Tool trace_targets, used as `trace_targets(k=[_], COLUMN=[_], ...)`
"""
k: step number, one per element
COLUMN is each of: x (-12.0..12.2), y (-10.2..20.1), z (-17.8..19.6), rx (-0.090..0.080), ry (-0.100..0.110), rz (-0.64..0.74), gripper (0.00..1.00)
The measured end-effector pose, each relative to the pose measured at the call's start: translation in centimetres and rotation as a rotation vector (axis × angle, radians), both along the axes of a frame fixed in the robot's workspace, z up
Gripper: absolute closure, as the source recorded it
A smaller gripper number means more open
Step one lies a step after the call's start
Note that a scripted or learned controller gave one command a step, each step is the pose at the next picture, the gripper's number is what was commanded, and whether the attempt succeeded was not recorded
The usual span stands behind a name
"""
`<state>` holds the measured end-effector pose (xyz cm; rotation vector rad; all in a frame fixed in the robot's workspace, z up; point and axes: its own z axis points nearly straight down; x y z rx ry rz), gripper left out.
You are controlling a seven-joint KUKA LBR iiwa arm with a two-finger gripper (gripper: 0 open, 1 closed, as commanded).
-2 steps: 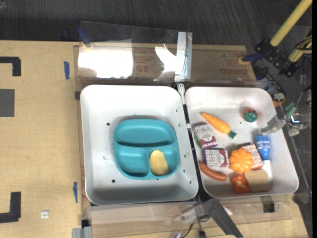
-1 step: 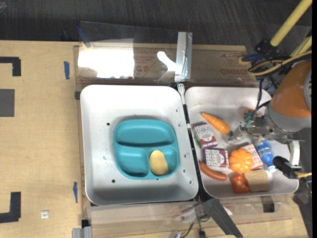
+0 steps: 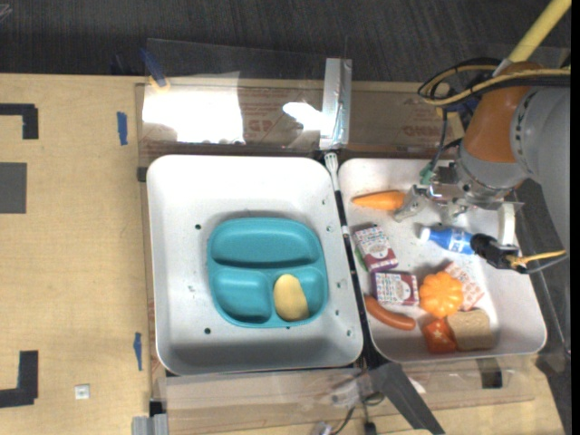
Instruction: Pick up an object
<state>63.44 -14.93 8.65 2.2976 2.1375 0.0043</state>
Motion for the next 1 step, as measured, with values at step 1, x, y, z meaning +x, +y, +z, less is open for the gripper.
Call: trace_targets(k=[1], x=[2.53], y=[4.2], z=[-0.07], rx=[-0.009], ry=[0.033], rz=[0.03], gripper=[0.0])
